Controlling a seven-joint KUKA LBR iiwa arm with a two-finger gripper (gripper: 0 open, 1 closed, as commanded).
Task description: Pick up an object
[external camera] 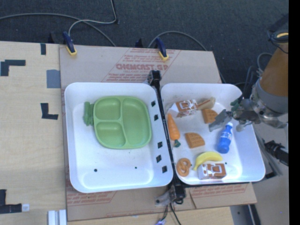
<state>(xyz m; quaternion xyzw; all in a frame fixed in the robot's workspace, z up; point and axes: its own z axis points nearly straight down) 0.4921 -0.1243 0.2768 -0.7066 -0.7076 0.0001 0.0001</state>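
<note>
Green divided plate, blue bottle, orange carrot, yellow banana, 2 white bins

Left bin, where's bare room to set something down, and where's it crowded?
In the left bin, the floor is bare in front of the green divided plate. The right bin is crowded: carrot, pretzel, banana, blue bottle by the tool.

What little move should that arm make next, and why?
Probably a short drop straight down: the gripper hovers in the right bin just above the blue bottle, with nothing visible between its fingers, so the bottle looks like the nearest thing to pick.
</note>
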